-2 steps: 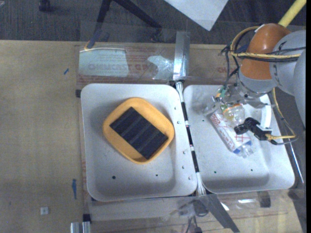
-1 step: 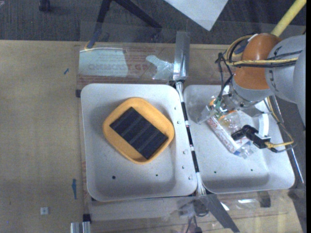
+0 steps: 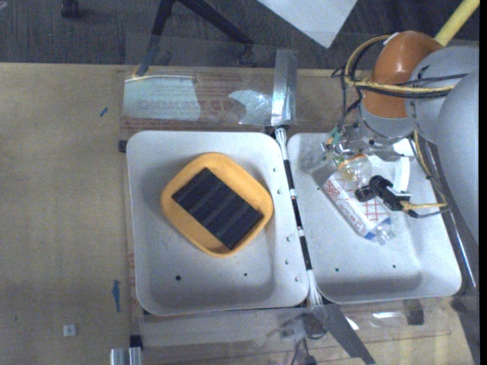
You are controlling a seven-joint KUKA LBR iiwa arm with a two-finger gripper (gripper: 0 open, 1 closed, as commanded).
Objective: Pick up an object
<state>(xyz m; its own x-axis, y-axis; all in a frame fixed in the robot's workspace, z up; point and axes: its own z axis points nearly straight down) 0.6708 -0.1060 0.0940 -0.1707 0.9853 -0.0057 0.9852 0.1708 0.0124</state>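
A clear plastic bottle (image 3: 356,211) with a red and white label lies on its side, slanting across the right bin (image 3: 396,276). My gripper (image 3: 344,157) hangs low over the bin's far part, just above the bottle's upper-left end. I cannot make out whether it touches the bottle. A yellow rounded object (image 3: 217,202) with a black ribbed panel on top rests in the middle of the left bin (image 3: 152,272).
The grey arm with its orange band (image 3: 403,59) comes in from the upper right over the right bin's far corner. A metal divider (image 3: 283,97) and a clear plastic sheet (image 3: 190,101) lie behind the bins. Bare bin floor shows in the near half of both bins.
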